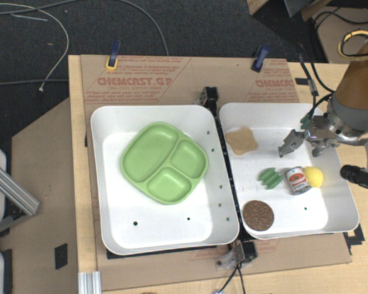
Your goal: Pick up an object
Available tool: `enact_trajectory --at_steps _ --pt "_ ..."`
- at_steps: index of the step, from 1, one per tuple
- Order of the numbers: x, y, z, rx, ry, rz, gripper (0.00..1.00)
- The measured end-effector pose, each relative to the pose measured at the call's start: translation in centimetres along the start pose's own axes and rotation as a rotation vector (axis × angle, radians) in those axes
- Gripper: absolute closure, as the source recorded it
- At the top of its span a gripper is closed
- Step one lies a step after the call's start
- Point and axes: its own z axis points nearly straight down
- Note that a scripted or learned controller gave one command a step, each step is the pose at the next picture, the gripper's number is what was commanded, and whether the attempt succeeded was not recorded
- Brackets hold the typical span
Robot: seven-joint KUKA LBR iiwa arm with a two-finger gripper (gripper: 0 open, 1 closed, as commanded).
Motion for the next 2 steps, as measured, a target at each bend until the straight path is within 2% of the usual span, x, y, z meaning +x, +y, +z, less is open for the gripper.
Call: enact_trajectory --at_steps 1,2 --pt "0.0 0.3 -0.8 -0.014 -0.003 -0.003 0.0" --pt "0.0 -0.5 3.9 -0.008 -0.001 -0.003 0.0"
